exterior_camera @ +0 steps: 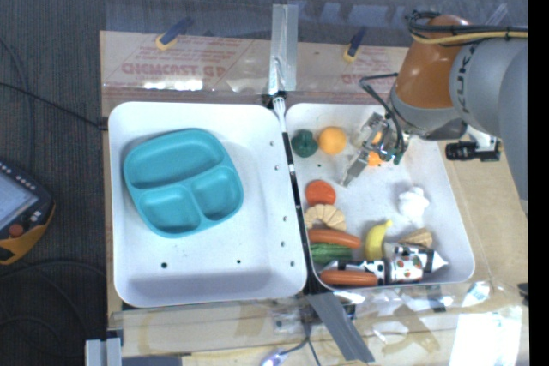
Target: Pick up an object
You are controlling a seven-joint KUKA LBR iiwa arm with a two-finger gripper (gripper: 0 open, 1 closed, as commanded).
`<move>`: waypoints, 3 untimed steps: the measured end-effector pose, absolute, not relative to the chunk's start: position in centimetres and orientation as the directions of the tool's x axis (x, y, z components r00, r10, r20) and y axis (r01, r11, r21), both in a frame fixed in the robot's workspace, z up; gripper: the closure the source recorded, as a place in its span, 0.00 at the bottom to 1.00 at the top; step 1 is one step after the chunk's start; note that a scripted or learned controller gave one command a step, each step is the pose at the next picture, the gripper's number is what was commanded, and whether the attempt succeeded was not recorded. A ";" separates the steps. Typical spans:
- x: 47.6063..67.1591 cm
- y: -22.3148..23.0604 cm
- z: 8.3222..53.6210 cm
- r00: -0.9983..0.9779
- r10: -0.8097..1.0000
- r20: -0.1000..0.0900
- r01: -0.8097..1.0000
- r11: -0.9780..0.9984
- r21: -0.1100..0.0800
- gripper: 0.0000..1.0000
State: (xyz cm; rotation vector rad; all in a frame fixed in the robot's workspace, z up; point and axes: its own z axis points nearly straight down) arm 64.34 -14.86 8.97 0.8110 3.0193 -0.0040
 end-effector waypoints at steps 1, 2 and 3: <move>66.0 -15.2 9.1 -0.894 0.447 0.000 0.447 0.894 -0.006 0.00; 52.3 -18.0 9.1 -0.911 0.413 -0.012 0.413 0.911 0.000 0.00; 57.5 -10.9 9.1 -0.816 0.577 -0.016 0.577 0.816 0.009 0.00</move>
